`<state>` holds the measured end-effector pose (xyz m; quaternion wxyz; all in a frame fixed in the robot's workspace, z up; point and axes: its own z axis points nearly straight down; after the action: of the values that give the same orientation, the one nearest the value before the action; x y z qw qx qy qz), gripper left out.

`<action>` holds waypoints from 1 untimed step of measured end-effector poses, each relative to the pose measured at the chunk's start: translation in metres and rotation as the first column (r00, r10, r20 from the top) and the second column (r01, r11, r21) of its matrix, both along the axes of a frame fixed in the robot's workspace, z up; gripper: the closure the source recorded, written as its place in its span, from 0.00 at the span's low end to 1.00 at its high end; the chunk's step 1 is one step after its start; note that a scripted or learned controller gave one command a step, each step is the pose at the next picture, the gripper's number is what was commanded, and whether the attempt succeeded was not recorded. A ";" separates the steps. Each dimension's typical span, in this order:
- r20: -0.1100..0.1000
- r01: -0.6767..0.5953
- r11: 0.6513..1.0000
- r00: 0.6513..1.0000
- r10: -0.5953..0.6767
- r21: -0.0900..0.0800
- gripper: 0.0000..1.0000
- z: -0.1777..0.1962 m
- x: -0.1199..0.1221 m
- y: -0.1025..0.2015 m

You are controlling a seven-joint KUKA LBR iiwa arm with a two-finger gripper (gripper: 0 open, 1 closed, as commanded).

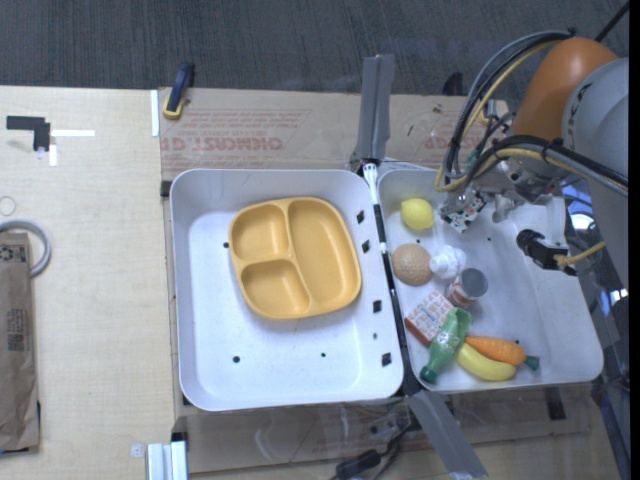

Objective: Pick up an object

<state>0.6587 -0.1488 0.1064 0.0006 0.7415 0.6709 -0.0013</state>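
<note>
The right bin (560,298) holds a yellow lemon (416,214), a tan round bun (410,262), a white crumpled item (447,261), a small can (468,286), a pink-and-white box (430,314), a green bottle (444,344), a carrot (497,348) and a banana (484,364). My gripper (462,211) hangs over the bin's back left part, just right of the lemon and above the white item. Nothing shows between its fingers.
The left bin (200,348) carries a yellow three-compartment plate (295,256). A grey divider post (375,108) rises between the bins at the back. Cables and the grey arm (560,118) crowd the right bin's back right. A brown bag (15,338) lies at far left.
</note>
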 end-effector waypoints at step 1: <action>-0.001 -0.081 0.997 0.997 0.081 0.002 0.00 -0.016 -0.098 0.020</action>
<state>0.5604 -0.1291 0.0908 -0.0004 0.7137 0.7004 -0.0011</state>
